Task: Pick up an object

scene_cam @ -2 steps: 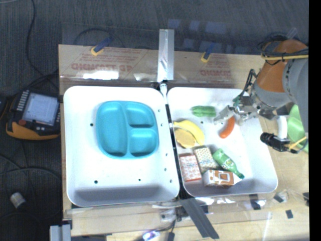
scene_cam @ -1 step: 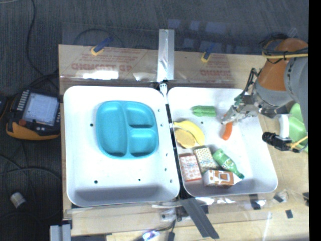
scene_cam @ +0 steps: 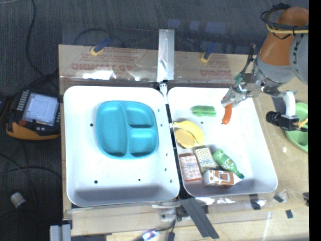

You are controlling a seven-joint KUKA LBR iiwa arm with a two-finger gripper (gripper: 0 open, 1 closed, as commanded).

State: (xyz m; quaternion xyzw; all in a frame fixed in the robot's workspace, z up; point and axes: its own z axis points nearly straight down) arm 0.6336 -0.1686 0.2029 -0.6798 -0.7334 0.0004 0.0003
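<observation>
A table (scene_cam: 70, 51) seen from above carries two shallow white bins side by side. The left bin (scene_cam: 80, 185) holds a blue divided plate (scene_cam: 126, 128). The right bin (scene_cam: 261, 144) holds a green oblong item (scene_cam: 203, 111) near its top, a yellow item (scene_cam: 188, 133) by the left wall, and, lower down, three small food cartons (scene_cam: 203, 167) touching a green bottle (scene_cam: 226, 163). A grey arm with an orange band (scene_cam: 278, 46) reaches in from the right. Its end effector (scene_cam: 232, 100) hangs over the right bin's upper part, fingers closed around the top of a small orange carrot (scene_cam: 226, 114), which dangles just right of the green oblong item.
</observation>
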